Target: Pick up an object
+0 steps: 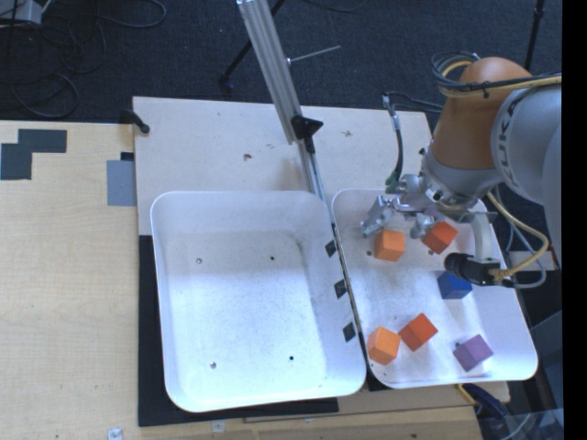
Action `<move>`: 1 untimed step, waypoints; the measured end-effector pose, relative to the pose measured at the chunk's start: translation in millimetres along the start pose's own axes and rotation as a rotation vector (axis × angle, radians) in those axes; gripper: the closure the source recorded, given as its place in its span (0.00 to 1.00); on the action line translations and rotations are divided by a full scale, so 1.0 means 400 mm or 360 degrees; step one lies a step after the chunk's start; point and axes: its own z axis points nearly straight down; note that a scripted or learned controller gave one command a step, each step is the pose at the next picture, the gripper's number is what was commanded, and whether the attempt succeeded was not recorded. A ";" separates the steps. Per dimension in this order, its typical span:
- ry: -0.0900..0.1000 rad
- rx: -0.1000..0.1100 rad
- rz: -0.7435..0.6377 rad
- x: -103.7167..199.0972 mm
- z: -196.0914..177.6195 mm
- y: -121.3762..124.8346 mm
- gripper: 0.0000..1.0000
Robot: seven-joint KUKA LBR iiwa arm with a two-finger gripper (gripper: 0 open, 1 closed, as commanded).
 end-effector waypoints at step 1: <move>0.0001 0.0001 -0.0001 -0.093 0.207 0.015 0.00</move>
